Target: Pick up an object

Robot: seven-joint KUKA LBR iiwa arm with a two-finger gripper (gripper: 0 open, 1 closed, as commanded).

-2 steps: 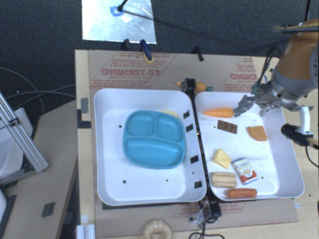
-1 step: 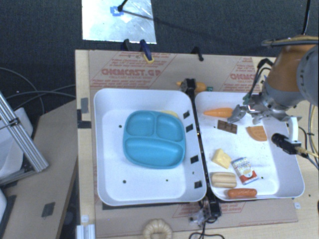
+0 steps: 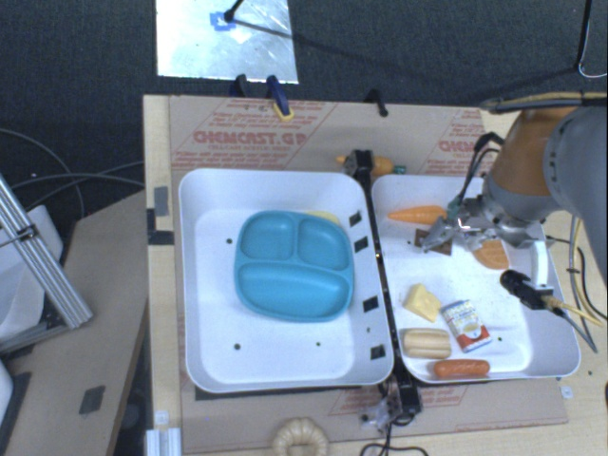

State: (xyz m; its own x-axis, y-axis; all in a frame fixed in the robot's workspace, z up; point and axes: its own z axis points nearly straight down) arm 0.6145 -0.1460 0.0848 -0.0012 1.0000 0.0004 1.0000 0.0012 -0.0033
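Apparently hunting for a pick, the tool [image 3: 445,236] hovers low in the right bin [image 3: 560,350] just under the carrot [image 3: 416,215] — its grip I cannot tell — cheese wedge [image 3: 423,303] nearby.

1. On the brown cardboard sheet [image 3: 313,122] lying under the bins, red block letters read "CHEMCAST GP". The clearest print sits just behind the left bin [image 3: 204,198], slanted a little across the sheet.
2. The same red lettering repeats in a second spot toward the back right of the cardboard, near the arm, but there it is too faint and partly covered to make out letter by letter.
3. The small carton [image 3: 465,324] in the right bin [image 3: 560,350] carries a red and white printed label; the print is too small to read.
4. No other writing or numbers can be read.
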